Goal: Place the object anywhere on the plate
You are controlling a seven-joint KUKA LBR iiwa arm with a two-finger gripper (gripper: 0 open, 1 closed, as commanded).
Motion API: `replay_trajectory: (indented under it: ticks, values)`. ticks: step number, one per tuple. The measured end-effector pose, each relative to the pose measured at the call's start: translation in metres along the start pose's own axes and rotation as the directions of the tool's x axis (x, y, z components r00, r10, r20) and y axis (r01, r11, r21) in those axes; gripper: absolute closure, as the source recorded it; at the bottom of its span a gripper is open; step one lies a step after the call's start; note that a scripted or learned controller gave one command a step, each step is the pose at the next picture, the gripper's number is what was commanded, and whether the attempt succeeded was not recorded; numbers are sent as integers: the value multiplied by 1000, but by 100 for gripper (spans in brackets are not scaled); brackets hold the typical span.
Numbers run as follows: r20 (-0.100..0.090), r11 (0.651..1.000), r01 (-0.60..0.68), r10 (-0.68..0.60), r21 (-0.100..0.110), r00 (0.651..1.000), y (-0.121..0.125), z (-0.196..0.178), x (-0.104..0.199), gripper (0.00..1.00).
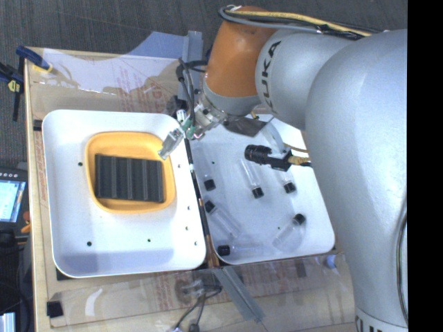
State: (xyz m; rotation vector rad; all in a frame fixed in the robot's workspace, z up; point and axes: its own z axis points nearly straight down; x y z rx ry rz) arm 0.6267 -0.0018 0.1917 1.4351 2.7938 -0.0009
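Note:
A yellow plate with a dark grey ribbed centre lies in the left white bin. Several clear tubes with black caps lie scattered in the right bin, among them one near the middle and one at the front left corner. My gripper hangs low over the plate's upper right rim, just left of the wall between the two bins. A pale, glassy tip shows at its lower end; I cannot tell whether that is a held tube or part of the gripper.
More black-capped tubes lie along the right bin's left wall and towards its right side. The grey arm with its orange band covers the right bin's back and right edge.

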Motion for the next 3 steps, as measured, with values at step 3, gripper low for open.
replay_trajectory:
  ticks: [3]
  values:
    - [-5,799,602,-602,2,799,28,0,84,0]
